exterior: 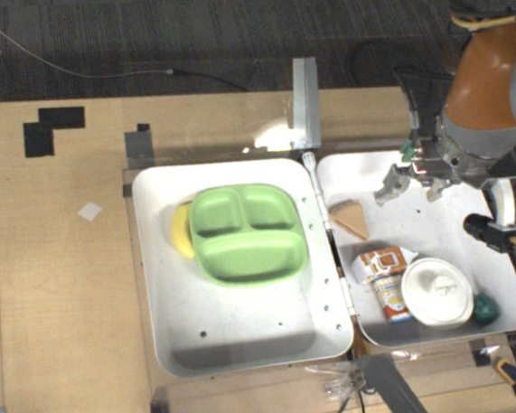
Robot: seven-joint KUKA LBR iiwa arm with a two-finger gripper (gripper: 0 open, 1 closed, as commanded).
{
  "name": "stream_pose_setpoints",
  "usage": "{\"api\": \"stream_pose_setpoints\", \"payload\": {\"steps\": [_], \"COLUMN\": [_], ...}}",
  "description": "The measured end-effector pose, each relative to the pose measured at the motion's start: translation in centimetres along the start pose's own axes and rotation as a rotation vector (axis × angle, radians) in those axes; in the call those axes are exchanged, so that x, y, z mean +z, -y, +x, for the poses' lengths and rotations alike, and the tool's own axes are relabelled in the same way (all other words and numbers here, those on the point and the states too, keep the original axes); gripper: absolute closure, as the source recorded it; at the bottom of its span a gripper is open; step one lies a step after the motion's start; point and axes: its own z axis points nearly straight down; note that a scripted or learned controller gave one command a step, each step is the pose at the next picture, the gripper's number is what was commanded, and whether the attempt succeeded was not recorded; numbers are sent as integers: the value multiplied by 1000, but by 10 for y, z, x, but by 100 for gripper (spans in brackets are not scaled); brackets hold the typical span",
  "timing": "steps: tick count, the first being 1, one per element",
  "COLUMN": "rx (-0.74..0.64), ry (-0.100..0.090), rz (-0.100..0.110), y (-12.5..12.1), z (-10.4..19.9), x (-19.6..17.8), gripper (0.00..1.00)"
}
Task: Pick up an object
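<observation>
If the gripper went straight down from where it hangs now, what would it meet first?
Most likely the bare floor of the right bin. The gripper hangs over the bin's upper part, apart from the brown wedge and white bowl. Depth is hard to judge from above.

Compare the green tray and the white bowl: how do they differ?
The tray is green, the bowl white. The tray is a rounded rectangle with three compartments; the bowl is round. The tray looks larger. The tray lies in the left bin, the bowl in the right bin. Both look like plastic.
</observation>
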Motion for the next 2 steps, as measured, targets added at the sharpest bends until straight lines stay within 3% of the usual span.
{"api": "stream_pose_setpoints", "payload": {"steps": [1, 2], "rx": [-136, -400], "ry": [2, 4], "rz": [-12, -13], "y": [59, 81], "z": [-4, -9], "x": [119, 119], "gripper": [0, 0]}}
